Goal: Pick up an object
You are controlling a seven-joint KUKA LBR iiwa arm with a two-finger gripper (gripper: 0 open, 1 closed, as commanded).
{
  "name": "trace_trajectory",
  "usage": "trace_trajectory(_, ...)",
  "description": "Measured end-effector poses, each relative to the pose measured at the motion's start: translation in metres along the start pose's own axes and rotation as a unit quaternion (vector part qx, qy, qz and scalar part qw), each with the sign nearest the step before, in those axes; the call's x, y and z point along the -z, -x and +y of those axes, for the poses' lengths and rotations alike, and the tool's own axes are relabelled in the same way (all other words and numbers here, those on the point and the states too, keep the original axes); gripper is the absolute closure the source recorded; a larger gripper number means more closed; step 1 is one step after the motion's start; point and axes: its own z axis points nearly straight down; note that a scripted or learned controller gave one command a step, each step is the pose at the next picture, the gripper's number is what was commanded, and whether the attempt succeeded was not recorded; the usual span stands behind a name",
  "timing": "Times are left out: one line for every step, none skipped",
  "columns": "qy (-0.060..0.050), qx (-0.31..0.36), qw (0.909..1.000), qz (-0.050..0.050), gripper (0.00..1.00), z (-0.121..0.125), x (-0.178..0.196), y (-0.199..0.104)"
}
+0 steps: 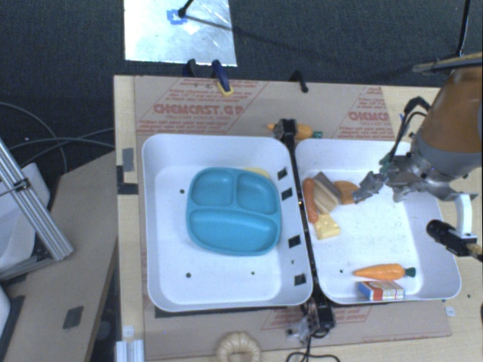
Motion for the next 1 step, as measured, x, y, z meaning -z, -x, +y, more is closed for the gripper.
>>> trace_trajectory(0.0, 0.0, 1.0, 0.0, 0.0, 0.0097, -0.049, -0.0024)
